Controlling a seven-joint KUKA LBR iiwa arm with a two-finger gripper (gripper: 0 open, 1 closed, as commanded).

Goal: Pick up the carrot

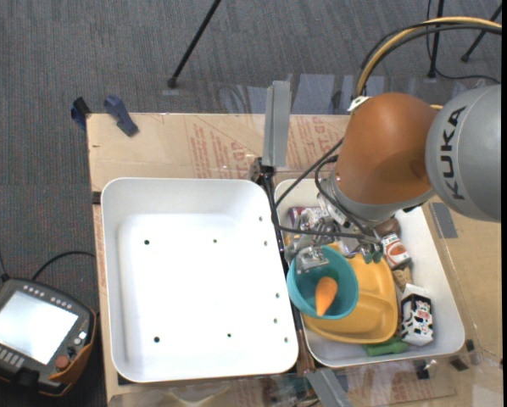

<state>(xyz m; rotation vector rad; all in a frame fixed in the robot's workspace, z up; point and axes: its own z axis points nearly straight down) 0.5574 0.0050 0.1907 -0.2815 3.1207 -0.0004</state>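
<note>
Fingers [311, 258] largely hidden beneath the wrist hardware; cannot tell whether spread or pressed together. Nothing seen pinched between them. Gripper [314, 253] low over the upper-left rim of a teal bowl [348, 299], in the right bin [444, 287]. Arm [389, 155] reaching in from the right, orange band bulking large over the far half of that bin, grey link lettered KUKA behind it.

Carrot [325, 295] lying inside the teal bowl, near the bowl's middle, tilted with the narrow end toward the near rim. Just below and right of the gripper, apart from it as far as can be seen.

Teal bowl resting partly on a yellow dish [379, 308] that spreads out to its right and near side. Cow-patterned carton [417, 319] just beside the yellow dish, at the right wall. Small red-and-white item [395, 250] at the dish's far right edge, close under the arm. Green object [387, 347] along the near wall, type unclear. More small clutter under the wrist, too hidden to name.

Left bin [194, 197] white, dotted with a few dark spots. Both bins side by side on the cardboard-topped table [177, 147]. Grey upright post [277, 125] at the far end between them. Blue clamp [118, 113] at the table's far-left corner. Teach pendant [33, 333] on the floor at lower left.
</note>
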